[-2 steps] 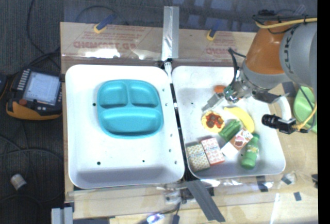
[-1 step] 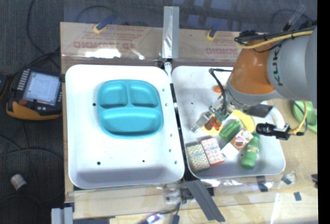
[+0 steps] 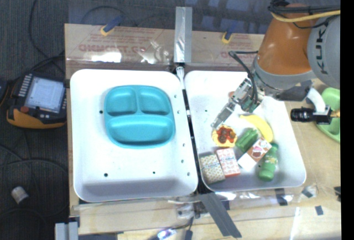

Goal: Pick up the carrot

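My gripper (image 3: pixel 222 117) hangs over the right bin (image 3: pixel 298 175), slanting down and to the left from the wrist, its tip just above the top edge of the pile of toy food. Whether it is spread or closed I cannot tell from this angle. I see nothing caught in it, and it looks clear of every item.

Just below the tip lies a small rounded orange piece with red blotches. It is the nearest thing to a carrot (image 3: pixel 224 135) that I can make out, though it is too blurred to be sure. It lies flat on the bin floor, close to the bin's left wall.

Just beside it on the right is a green chunk (image 3: pixel 246 138), and above that a curved yellow banana (image 3: pixel 261 126). Below them sit a red-and-white carton (image 3: pixel 227 162) and a speckled box (image 3: pixel 211 167), side by side. Further right are another small box (image 3: pixel 259 151) and a green bottle (image 3: pixel 268 167).

The bins are smooth, glossy white plastic with rounded corners. The left bin (image 3: pixel 88 178) holds a turquoise divided plate (image 3: pixel 138 114) with three compartments. Above my wrist sits the broad orange band (image 3: pixel 285 40).
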`<state>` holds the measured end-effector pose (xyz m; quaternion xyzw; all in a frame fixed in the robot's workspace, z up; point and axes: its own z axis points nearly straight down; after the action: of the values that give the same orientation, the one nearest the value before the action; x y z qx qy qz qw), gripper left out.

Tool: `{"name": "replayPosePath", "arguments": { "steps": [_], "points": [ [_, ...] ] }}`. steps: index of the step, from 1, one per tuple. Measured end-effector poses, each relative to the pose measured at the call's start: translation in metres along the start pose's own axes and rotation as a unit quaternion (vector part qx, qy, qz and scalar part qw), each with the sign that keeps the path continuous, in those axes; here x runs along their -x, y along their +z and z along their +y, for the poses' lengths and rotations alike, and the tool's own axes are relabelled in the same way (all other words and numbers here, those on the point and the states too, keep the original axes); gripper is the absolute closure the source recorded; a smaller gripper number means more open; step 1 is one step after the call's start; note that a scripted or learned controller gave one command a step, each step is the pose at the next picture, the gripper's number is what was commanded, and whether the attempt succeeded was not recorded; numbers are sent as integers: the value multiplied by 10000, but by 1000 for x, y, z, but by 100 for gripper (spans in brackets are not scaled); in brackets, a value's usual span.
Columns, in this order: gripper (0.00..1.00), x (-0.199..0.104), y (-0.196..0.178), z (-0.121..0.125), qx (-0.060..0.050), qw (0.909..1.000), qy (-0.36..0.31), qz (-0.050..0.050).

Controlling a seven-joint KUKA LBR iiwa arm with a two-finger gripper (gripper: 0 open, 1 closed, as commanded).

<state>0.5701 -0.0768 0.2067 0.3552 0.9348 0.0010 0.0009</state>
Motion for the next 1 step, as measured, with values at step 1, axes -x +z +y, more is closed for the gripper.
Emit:
{"name": "replayPosePath", "arguments": {
  "steps": [1],
  "points": [
    [0, 24, 116, -12, 28, 9999, 157, -61]
  ]
}}
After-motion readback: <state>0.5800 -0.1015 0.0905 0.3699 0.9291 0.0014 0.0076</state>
